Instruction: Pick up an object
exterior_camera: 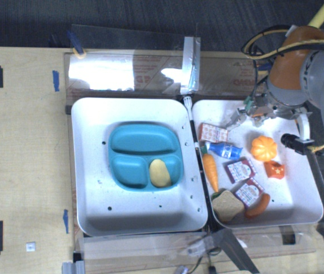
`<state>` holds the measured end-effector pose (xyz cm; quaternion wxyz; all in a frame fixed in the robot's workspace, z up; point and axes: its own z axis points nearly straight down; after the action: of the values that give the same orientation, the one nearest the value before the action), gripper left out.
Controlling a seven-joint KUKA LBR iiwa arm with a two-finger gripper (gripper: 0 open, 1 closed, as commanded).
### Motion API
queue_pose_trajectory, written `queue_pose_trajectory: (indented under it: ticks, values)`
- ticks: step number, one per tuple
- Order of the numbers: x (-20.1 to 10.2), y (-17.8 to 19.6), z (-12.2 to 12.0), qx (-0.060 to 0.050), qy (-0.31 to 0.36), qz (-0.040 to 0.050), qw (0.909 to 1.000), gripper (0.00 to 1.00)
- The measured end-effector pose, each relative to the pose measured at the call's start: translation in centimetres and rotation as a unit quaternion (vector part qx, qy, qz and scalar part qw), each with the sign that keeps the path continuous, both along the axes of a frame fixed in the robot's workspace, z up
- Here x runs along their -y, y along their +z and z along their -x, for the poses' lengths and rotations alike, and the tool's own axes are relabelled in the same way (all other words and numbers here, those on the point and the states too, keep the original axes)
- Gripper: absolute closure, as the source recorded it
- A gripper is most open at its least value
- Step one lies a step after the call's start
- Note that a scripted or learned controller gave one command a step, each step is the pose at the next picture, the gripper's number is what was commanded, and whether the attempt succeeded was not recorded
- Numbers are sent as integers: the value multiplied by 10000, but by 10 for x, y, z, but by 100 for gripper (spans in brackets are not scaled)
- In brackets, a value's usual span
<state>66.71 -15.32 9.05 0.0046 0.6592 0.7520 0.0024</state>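
My gripper (253,109) hangs over the back of the right bin (304,201), under the orange-banded wrist (290,67). Just below it to the right sits a small orange pumpkin (264,147). A red-and-white packet (214,133) lies to its lower left, with a blue bottle (226,150) beside that. Further forward lie a carrot (210,172), two more packets (240,169) (247,192), a red piece (275,169), a slice of bread (228,204) and a sausage (259,205). Nothing is seen in the gripper.
The left bin (87,153) holds a blue divided tray (144,153) with a yellow potato-like object (160,172) in its right compartment. A metal divider post (190,61) stands behind the seam between the bins. Cables (264,41) loop behind the arm.
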Motion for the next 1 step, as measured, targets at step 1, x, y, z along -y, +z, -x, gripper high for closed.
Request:
queue_pose_trajectory:
  ticks: [1]
  values:
    - [48, -4, 45, -42, 284, -13, 9996, 0]
